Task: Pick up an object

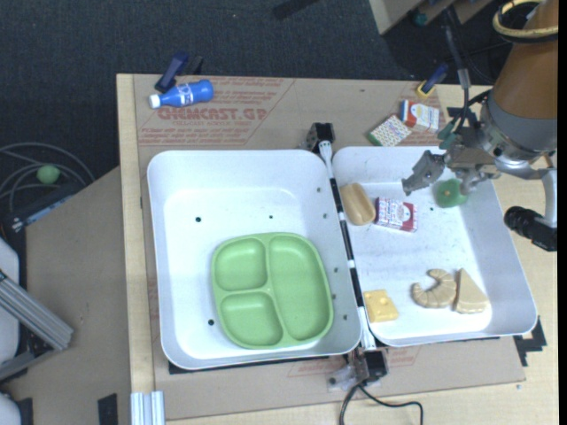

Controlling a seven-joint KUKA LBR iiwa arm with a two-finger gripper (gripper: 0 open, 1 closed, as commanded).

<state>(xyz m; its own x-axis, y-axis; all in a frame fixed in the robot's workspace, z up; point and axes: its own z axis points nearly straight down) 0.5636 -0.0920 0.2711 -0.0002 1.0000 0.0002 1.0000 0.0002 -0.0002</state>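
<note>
grey metal fingers of the pincer [447, 182] hang over the back part of the right bin [496, 264], spread apart, with a small green ball [450, 193] sitting between them, so the pincer looks like it is gripping the green ball, though the fingers hide part of the ball and it is hard to see how tight they are. the arm [527, 87] above it is brown-orange and grey, and the picture's right and top edges cut it off. just left of the pincer, on the bin floor, lies a red and white packet [396, 214], and beside that a tan bread roll [358, 204] close to the bin's left wall. nearer the front of the same bin are a yellow cheese block [381, 305], a tan curved cookie shape [431, 290] and a pale wedge [469, 292] touching it; what these two really are is hard to tell. the middle of the right bin is bare white floor with open room. the left bin [177, 193] holds a green tray with three parts [270, 289] near its front, and its back half is open. behind the bins on the brown board [275, 113] lie a blue and white bottle [182, 94] and some small printed cards [406, 122], blurry and too small to read. a black clip [321, 136] sits where the two bins meet at the back.
</note>
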